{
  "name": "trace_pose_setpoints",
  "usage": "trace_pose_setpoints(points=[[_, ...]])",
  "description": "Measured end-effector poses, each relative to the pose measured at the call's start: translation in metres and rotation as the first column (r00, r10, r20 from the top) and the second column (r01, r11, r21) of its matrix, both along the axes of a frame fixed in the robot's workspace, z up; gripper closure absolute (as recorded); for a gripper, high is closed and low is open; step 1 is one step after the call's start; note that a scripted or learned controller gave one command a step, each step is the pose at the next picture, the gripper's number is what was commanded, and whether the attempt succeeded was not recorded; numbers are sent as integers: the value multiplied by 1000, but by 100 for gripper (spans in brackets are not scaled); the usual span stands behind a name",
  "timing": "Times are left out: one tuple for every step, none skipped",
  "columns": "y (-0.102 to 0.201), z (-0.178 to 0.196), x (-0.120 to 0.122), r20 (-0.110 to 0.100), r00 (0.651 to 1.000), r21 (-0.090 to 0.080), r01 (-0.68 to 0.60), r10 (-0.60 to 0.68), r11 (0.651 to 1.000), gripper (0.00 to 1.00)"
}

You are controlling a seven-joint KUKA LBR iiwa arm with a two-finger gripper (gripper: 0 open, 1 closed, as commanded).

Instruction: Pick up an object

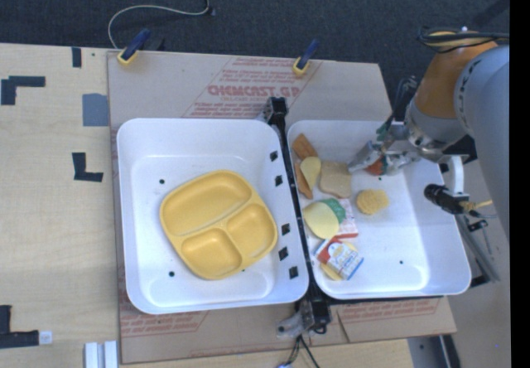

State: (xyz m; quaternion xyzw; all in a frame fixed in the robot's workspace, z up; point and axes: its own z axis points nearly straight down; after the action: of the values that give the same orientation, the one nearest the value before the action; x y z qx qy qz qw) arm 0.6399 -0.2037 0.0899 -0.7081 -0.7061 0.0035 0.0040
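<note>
Your toy food lay in a cluster at the left side of the right bin (431,275): a bread slice (335,181), a round cracker (372,202). The gripper (383,157) hung over its far part, grip unclear. A yellow tray (218,224) sat in the left bin (141,275).

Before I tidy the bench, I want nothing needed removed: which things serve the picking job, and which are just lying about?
For the job:
gripper, low in the right bin
toast slice
round cracker
yellow-green piece
snack packet

Lying about:
yellow divided tray in the left bin
blue-and-yellow clamps on the cardboard
</note>
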Motion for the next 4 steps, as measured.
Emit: trace_pose_setpoints(points=[[-14,-5,29,9,1000,0,-5,5,1000,0],[45,-3,-43,13,1000,-2,-5,5,1000,0],[106,-1,8,21,1000,-16,-7,7,1000,0],[94,-6,29,11,1000,-2,-5,5,1000,0]])
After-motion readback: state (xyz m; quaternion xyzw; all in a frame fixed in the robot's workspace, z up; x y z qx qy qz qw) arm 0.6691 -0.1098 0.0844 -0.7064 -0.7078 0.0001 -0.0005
